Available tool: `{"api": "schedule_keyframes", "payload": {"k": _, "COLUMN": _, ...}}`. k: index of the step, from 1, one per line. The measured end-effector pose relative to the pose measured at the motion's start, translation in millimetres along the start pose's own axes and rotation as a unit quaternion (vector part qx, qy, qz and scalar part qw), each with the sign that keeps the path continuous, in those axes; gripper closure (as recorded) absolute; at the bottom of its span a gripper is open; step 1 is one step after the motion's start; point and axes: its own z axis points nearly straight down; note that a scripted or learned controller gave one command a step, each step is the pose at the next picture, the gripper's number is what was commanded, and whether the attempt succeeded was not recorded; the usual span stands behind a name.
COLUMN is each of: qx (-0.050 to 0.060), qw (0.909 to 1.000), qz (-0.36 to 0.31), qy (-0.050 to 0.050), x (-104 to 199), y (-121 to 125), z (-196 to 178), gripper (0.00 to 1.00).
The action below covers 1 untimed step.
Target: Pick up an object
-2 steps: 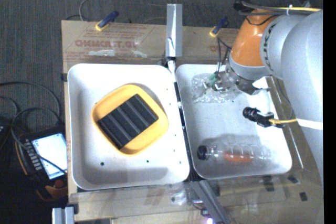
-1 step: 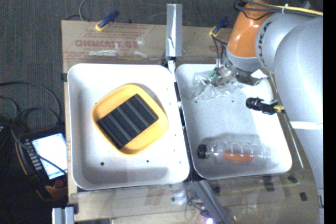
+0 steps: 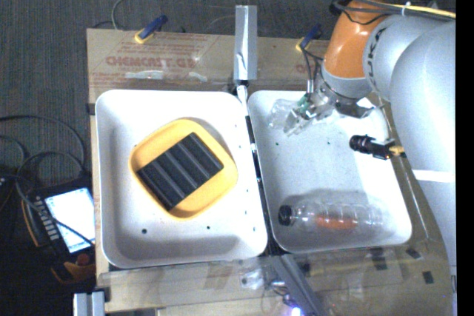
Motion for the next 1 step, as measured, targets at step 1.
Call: {"api": "schedule_keyframes", "payload": {"k": 1, "qx": -0.019, "qw": 0.9998, "qz": 0.003, "qy": -0.007, "x": 7.0, "y": -7.0, "z": 8.9, "gripper": 1.0}}
